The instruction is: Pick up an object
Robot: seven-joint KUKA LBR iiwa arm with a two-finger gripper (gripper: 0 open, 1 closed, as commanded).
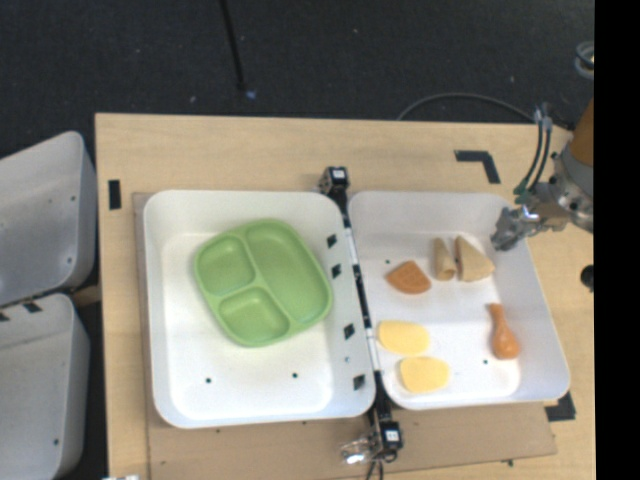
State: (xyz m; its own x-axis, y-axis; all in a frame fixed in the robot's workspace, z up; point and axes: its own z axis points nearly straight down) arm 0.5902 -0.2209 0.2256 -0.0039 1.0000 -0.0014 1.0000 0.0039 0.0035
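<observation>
Over the right bin's (pixel 540 298) far right corner I see the pincer (pixel 507 230), finger state unclear, near the tan wedge (pixel 472 260).

Wooden bench (pixel 230 153) on dark floor, left white bin (pixel 165 368) holding a green three-compartment tray (pixel 262 282), right white bin (pixel 540 368), black cable (pixel 460 98) curving at far right, white chairs (pixel 40 298) left.

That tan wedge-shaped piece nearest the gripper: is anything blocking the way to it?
Nothing visible does. The gripper sits at the right bin's upper right edge, and the tan wedge lies just beside it with bare white floor between. A second tan piece lies on the wedge's far side, out of the way.
</observation>
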